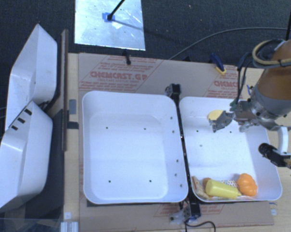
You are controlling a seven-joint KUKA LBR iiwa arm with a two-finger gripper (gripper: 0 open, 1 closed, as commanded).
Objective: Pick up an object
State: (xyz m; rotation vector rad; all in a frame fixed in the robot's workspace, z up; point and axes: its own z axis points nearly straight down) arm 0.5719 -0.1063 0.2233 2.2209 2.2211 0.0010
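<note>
Bench, two bins: gripper (pixel 218 122) in right bin (pixel 230 155), grip indiscernible; yellow item (pixel 214 114), perhaps touching, at 11 o'clock.

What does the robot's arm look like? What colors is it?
The arm is chunky and rounded, grey with a wide orange band above the wrist. Yellowish and dark cables loop over its top. Its hand is small, made of grey metal parts, and a white bracket with a black cylinder sticks out below.
</note>
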